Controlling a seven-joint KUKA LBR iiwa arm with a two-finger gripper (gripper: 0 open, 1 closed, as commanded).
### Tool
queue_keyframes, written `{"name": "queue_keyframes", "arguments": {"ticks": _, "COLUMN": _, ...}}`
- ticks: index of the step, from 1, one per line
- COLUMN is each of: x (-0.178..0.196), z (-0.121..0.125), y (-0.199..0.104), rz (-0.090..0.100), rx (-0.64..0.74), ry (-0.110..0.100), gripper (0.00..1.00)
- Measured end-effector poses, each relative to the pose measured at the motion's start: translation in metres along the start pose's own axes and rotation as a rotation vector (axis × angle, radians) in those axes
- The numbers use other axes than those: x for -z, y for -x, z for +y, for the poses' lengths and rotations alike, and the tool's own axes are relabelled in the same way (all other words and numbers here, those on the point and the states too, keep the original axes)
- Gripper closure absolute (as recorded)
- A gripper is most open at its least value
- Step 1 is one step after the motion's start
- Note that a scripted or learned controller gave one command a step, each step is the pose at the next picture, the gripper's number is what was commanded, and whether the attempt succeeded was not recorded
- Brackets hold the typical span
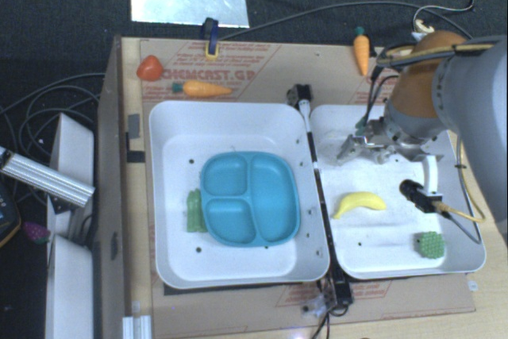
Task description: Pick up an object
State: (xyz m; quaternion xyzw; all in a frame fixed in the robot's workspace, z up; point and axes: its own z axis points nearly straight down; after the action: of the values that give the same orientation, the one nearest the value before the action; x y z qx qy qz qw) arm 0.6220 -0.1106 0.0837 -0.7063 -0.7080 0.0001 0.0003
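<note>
Banana [359, 204] is my pick: lies flat mid right bin [468, 254], clear floor all round. Looks like toy plastic, so I judge it light, stiff, slick, curved. Best hold across middle, pinching the narrow width. Green bumpy ball [430, 244] near front right corner, second option. Gripper [355, 145] hovers just behind banana, apart from it; jaws look spread, nothing between. Blue plate [248, 198] in left bin.
</note>
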Motion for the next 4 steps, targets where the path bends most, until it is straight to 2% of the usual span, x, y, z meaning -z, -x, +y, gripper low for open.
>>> {"name": "queue_keyframes", "arguments": {"ticks": 1, "x": 0.002, "z": 0.047, "y": 0.043, "rz": -0.002, "rx": 0.0, "ry": 0.004, "gripper": 0.0}}
{"name": "queue_keyframes", "arguments": {"ticks": 2, "x": 0.009, "z": -0.041, "y": 0.082, "rz": -0.002, "rx": -0.002, "ry": 0.001, "gripper": 0.0}}
{"name": "queue_keyframes", "arguments": {"ticks": 3, "x": 0.001, "z": -0.023, "y": -0.002, "rz": 0.002, "rx": 0.002, "ry": 0.002, "gripper": 0.0}}
{"name": "queue_keyframes", "arguments": {"ticks": 4, "x": 0.002, "z": 0.044, "y": 0.015, "rz": -0.001, "rx": 0.002, "ry": 0.004, "gripper": 0.0}}
